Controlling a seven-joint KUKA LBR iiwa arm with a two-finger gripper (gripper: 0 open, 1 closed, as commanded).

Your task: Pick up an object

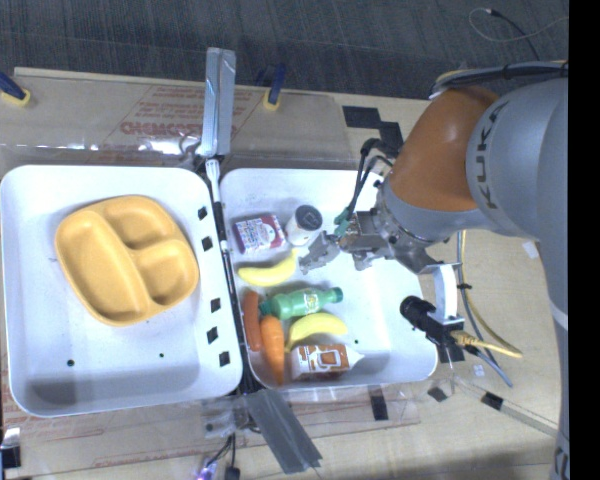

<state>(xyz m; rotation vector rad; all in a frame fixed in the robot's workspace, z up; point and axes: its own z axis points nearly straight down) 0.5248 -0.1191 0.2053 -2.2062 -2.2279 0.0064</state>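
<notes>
We see gripper (325,249) over right bin (380,298), just above banana (267,271); jaw state unclear, can't tell.

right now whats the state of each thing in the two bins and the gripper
yellow divided plastic plate: flat in left bin, compartments bare
green plastic bottle: lying on its side
orange carrot: lying flat
two yellow bananas: lying flat, apart
brown carton: lying flat
two-finger gripper: low over right bin, nothing visibly held

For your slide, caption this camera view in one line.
Arm's gripper hovers over food-filled right bin; yellow plate sits in left bin.
</notes>
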